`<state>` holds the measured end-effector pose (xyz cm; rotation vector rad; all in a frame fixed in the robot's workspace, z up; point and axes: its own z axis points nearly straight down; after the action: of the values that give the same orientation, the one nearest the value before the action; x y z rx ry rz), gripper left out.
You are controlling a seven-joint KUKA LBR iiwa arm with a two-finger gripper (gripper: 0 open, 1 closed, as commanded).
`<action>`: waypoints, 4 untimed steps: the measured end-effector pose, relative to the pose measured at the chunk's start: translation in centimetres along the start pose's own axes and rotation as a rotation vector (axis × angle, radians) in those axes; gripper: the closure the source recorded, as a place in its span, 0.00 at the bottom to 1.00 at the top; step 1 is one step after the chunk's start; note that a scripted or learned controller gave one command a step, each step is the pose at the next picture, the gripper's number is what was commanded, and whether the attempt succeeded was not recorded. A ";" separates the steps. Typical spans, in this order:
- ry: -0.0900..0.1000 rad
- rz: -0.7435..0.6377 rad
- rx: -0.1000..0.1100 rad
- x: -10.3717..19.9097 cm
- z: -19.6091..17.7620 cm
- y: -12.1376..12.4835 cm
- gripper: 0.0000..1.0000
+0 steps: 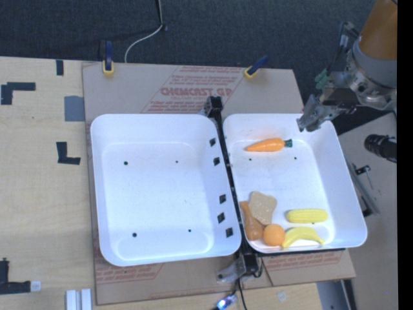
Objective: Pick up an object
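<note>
Your likeliest target, the toy carrot [265, 145], lies on its side near the far end of the right bin [342, 173], orange body pointing left and green stub pointing right, apart from everything else and touching no wall. The other candidates sit bunched at the near end of the same bin: a tan bread slice [262, 206] leaning over a brown piece [250, 223], an orange ball [273, 235] just beside them, a corn cob [306, 216], and a banana [302, 237] against the near wall. The left bin [110, 173] sits alongside, the two meeting at a black clip strip. Your gripper [310, 122] hangs over the far right corner of the right bin, to the right of the carrot and apart from it; nothing shows between its tips, and whether they are spread or pressed together cannot be told at this angle. Judge the task as barely started: nothing is lifted, every object rests on the bin floor, and the approach, descent, grasp and lift all remain for you.
</note>
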<state>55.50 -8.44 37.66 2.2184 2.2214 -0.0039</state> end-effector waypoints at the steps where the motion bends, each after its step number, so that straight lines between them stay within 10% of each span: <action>1: 0.005 -0.007 -0.007 6.4 -6.5 -1.0 1.00; 2: 0.006 -0.009 -0.009 14.1 -14.4 -3.0 1.00; 4: 0.004 -0.006 0.000 27.2 -15.8 3.3 1.00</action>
<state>58.74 18.83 53.32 2.2132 2.2305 -0.0002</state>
